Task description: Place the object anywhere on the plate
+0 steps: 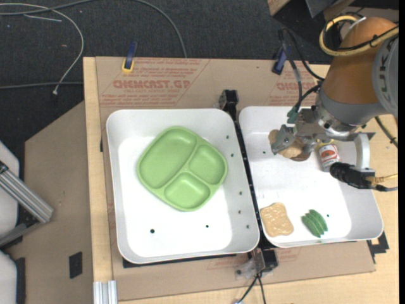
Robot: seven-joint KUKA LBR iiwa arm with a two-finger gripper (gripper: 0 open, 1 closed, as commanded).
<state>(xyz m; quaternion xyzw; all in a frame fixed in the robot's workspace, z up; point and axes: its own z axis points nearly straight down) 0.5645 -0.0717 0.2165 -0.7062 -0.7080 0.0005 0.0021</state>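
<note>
A light green plate (182, 168) with three compartments lies in the left white bin (126, 227). My gripper (293, 141) hangs low over the upper part of the right bin (361, 223), at the end of the grey and orange arm. A brown, rounded object (294, 151) shows just beneath the gripper and is partly hidden by it. I cannot tell whether it is gripped. The gripper is well to the right of the plate, across the divide between the bins.
In the right bin a small red and white can (326, 156) stands just right of the gripper. A tan slice of toast (276, 220) and a green leafy piece (314, 223) lie near the front edge. Black cable connector (350, 173) hangs off the wrist.
</note>
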